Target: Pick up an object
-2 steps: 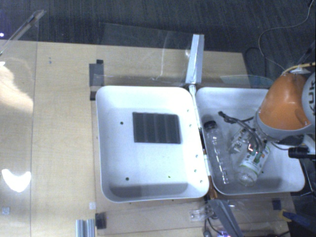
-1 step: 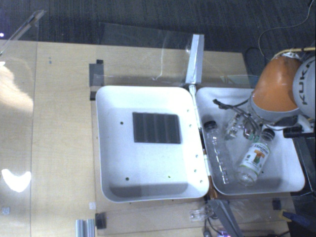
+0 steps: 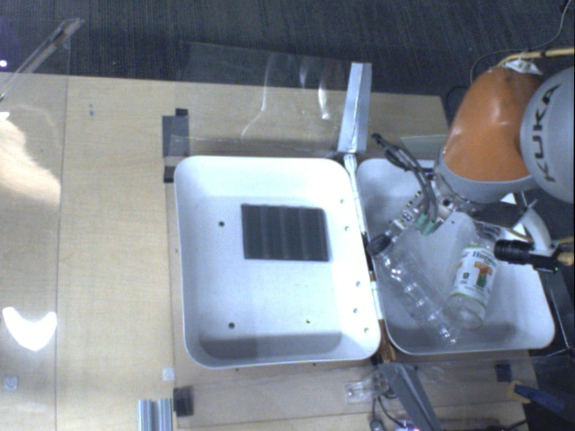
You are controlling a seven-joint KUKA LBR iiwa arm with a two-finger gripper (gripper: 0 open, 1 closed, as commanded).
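Hovering over right shallow white bin point(image 3: 539, 330), jaws point(image 3: 420, 215) low near its left wall; can't tell their opening or any hold. Clear plastic bottle with green-orange label point(image 3: 473, 281) lies just right-below jaws, long axis running near-vertical in view.

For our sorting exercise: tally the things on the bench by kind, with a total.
White bins: 2, the left and the right
Clear plastic bottles: 2, one labelled, one plain
Dark ribbed pad: 1
Total: 5
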